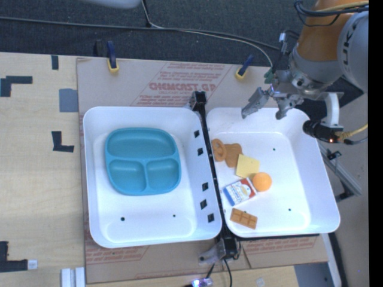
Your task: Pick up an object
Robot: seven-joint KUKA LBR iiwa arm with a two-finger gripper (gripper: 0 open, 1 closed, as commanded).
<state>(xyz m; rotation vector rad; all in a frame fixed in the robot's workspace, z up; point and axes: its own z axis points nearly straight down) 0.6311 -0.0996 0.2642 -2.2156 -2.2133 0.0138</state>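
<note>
**Objects lie nearer and left of the hand**

Clustered in the left half of the right bin (311,178): yellow block (247,165), orange ball (261,182), brown pretzel piece (224,151), small carton (239,192), brown wafer (243,218). Up at the bin's far edge, hand (264,107) with fingers spread wide, holding nothing. From hand, nearest pieces down and slightly left. Blue tray (143,161) alone in left bin (96,208).

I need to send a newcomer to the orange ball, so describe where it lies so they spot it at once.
Look in the right white bin, at the cluster of small items near its left wall. The orange ball sits at the cluster's right edge, just below the yellow block and beside the small carton. It is the only round thing there.
</note>
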